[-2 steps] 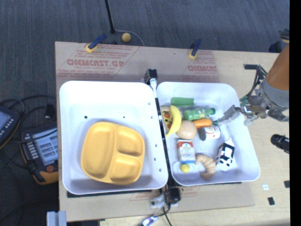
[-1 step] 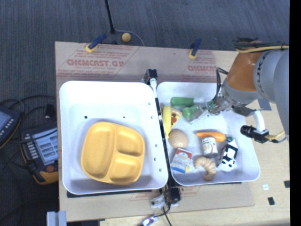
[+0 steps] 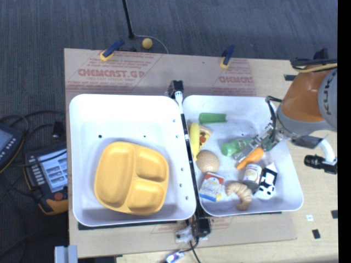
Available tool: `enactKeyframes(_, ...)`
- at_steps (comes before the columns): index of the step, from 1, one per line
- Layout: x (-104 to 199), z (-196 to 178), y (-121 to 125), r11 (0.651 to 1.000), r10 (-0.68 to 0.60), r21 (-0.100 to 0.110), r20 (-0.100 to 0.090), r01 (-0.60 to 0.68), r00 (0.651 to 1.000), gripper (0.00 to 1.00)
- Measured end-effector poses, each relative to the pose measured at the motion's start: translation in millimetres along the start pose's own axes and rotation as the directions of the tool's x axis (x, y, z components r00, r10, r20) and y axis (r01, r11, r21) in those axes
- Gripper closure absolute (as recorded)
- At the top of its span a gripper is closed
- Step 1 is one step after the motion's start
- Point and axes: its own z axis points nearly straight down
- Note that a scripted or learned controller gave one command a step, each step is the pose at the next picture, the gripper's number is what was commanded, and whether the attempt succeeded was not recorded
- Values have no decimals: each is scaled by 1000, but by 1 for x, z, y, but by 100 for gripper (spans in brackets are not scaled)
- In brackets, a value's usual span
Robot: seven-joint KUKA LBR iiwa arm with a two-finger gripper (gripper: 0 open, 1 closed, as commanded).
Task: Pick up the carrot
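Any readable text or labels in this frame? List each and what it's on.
"CHEMCAST GP", red print on the brown board, upper left.
Same red print by the yellow clamp, upper right: too blurred to read for certain.
Small carton and small can in the right bin: labels too small to read.

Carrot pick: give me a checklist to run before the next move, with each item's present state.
1. Carrot lies in the right bin, in plain sight: ok.
2. Gripper is over the right bin, just above and beside the carrot's upper end: ok.
3. Carrot is between the fingers: cannot tell; the gripper tip is small and mixed with clutter.
4. Room around the carrot: not ok; a green object lies close on its left and a small jar just below it.
5. Yellow divided tray sits in the left bin, away from the pick: ok.
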Motion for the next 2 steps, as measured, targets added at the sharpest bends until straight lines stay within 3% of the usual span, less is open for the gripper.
enactKeyframes(1,-1,-12,3,1000,3,-7,5,-3,1000,100)
enactKeyframes(2,24,-109,82,893,449,6,-5,-449,893,100)
